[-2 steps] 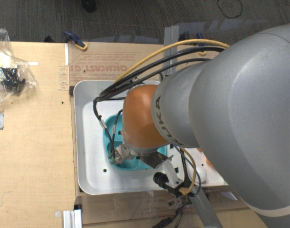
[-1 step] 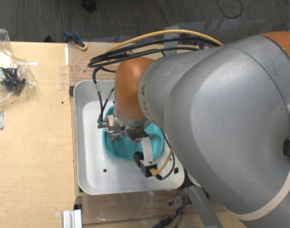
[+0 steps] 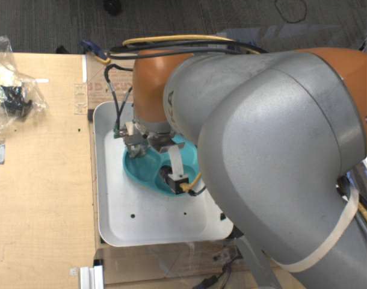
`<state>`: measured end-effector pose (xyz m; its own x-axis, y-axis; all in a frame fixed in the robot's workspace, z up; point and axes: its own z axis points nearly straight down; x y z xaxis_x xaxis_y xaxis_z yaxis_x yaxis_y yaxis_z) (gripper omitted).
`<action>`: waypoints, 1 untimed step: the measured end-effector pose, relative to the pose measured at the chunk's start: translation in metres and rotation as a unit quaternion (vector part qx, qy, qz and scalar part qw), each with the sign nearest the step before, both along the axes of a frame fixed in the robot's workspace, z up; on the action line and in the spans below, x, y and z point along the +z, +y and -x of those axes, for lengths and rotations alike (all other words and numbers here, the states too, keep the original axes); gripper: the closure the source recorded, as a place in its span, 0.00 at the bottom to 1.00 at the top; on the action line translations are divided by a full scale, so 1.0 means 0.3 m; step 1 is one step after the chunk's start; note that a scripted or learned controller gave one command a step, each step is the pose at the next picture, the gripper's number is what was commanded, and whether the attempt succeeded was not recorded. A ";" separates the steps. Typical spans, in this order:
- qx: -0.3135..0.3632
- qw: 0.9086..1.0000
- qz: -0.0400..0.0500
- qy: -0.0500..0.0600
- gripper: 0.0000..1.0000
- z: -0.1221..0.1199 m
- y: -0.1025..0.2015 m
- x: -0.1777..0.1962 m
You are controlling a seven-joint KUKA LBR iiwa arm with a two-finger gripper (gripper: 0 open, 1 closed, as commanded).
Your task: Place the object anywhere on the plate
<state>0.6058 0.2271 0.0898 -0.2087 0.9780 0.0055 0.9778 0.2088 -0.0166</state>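
Hand [image 3: 137, 147] hangs low over the blue-green plate [image 3: 139, 171] in the white bin [image 3: 147, 221]. Wide or narrow, I cannot tell. The object is maybe hidden under it. This looks like the putting-down step. Next it should let go and lift.

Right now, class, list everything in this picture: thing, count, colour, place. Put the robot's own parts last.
bin: one, white, centre-left, partly under the arm
plate: one, teal, inside the bin, toward its far side
bench: one, pale wood, left of the bin
bag: one, clear with black bits inside, on the bench's far left corner
cable: one, black, looped on the grey floor, top right
arm: one, grey with an orange band, reaching in from the right
tool: one, grey, over the plate's left part
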 end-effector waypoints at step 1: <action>-0.242 0.970 0.004 -0.007 1.00 0.193 -0.011 0.007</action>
<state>0.5478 0.2237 0.0920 0.2742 0.9617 -0.0012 0.9617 -0.2742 -0.0028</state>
